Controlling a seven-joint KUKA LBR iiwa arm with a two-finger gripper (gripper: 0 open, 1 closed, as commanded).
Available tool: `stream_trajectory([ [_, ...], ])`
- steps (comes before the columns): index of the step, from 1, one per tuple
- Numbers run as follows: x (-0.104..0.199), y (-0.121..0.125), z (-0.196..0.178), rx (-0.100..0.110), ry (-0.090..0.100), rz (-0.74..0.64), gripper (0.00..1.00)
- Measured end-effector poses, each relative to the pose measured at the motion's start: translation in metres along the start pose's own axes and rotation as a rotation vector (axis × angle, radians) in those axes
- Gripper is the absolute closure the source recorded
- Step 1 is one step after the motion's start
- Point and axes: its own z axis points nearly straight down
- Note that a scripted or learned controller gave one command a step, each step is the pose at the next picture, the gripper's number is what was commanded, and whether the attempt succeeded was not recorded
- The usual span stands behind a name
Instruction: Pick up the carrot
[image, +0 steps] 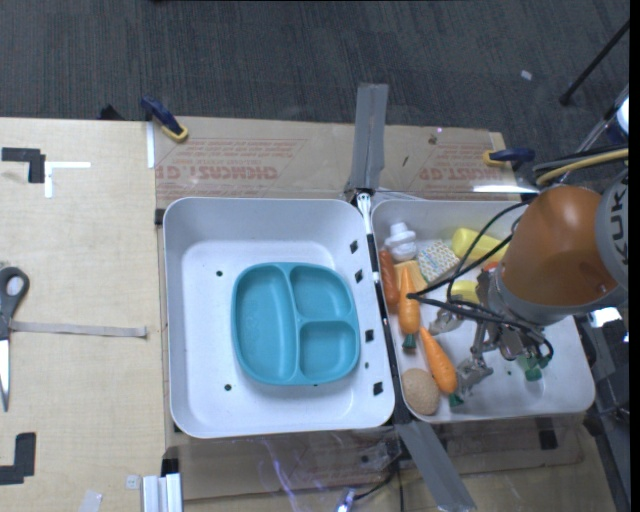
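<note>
Nearest me, the carrot (437, 361) lies slanted in the right bin (560, 400), touching a tan roll (420, 390) at its five o'clock. My gripper (480, 368) hangs just beside it at three o'clock; whether it's parted I cannot tell. Risk: fingers catching the roll or another orange piece (408, 300) at twelve. Arm (560, 250) hides items behind.

Arm (590, 240): grey housing, dark lettering partly visible at frame edge | Wrist band (555, 245): glossy orange dome, soft highlight on top | Cables: thin black leads looping below the band, yellow hose (580, 162) trailing behind | End effector (478, 368): bare grey metal linkages, slim fingers, small green fitting alongside
</note>
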Motion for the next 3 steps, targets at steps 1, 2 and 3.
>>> stream_trajectory([
  [1, 0.004, 0.011, -0.001, -0.001, -0.002, 0.316, 0.0],
  [2, 0.012, 0.082, -0.096, -0.001, 0.0, 0.785, 0.0],
  [3, 0.012, 0.082, -0.096, -0.001, 0.0, 0.785, 0.0],
])
